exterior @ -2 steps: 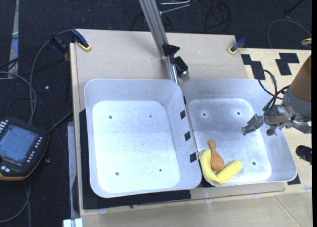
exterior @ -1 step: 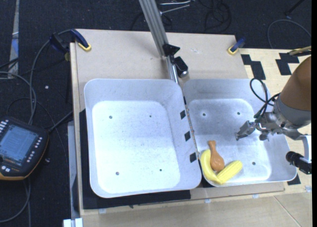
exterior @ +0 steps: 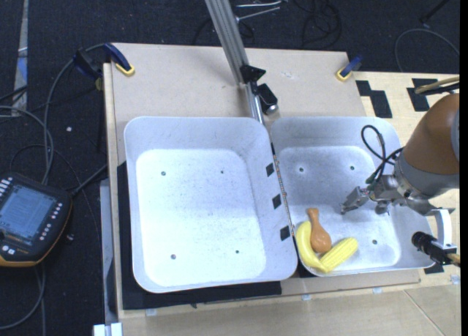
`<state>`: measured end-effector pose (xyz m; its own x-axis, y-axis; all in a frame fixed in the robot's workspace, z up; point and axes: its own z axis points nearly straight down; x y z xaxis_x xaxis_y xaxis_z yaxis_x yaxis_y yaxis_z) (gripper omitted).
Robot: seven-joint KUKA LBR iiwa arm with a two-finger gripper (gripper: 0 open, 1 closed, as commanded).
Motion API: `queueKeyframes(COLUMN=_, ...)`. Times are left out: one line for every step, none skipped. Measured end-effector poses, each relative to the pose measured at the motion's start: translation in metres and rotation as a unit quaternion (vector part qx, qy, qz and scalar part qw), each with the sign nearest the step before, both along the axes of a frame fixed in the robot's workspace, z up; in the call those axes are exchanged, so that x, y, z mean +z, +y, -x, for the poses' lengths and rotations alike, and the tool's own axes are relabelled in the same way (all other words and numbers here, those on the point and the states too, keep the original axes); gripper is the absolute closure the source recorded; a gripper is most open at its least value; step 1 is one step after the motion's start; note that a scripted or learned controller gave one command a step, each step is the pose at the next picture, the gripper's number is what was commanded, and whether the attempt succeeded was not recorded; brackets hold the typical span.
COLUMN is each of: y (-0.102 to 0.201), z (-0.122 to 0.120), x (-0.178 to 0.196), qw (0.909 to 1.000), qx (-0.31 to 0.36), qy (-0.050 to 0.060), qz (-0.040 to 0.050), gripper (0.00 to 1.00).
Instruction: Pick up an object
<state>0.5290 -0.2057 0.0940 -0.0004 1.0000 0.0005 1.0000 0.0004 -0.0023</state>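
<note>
I see the end effector (exterior: 356, 200), apparently parted and bare, with the corn cob (exterior: 339, 252) just below-left, lying diagonally.

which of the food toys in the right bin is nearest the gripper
The orange drumstick-shaped toy: its narrow end points up toward the gripper. The yellow corn cob and yellow banana lie lower, by the bin's front wall.
</note>
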Motion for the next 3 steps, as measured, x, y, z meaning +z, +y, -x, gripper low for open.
queueKeyframes(y=0.000, z=-0.001, x=0.012, qw=1.0000, qx=0.000, qy=-0.002, qz=0.0005, gripper=1.00)
queueKeyframes(y=-0.005, z=0.005, x=0.070, qw=1.0000, qx=0.000, qy=-0.003, qz=0.0011, gripper=1.00)
queueKeyframes(y=-0.005, z=0.004, x=0.116, qw=1.0000, qx=0.000, qy=-0.003, qz=0.0009, gripper=1.00)
